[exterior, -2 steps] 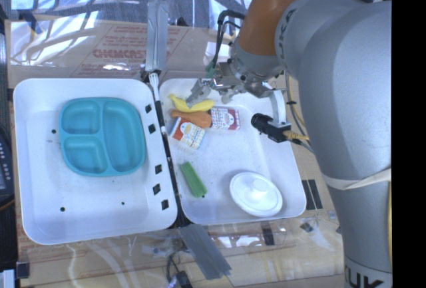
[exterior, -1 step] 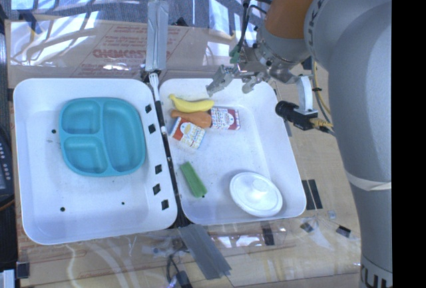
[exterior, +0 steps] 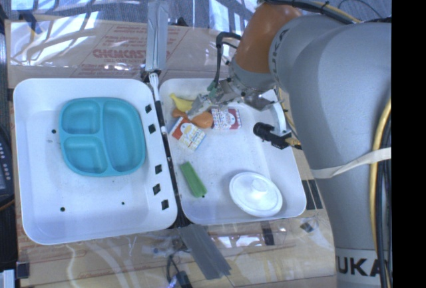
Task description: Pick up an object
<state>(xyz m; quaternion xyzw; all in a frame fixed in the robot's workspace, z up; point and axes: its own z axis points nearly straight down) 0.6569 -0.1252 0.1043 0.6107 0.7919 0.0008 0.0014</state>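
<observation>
The right bin holds a cluster of small items at its far end: a yellow banana-like piece, an orange piece, a red-and-white packet and a white carton with red print. A green cucumber-like stick lies nearer the front, and a white round lid sits at the front right. My gripper reaches down into the cluster beside the orange piece and the packet. The arm's wrist hides part of that corner.
The left bin holds a teal divided plate. A black divider with clips runs between the bins. The big grey arm covers the right side of the bench. Cardboard and clear plastic sheeting lie behind the bins.
</observation>
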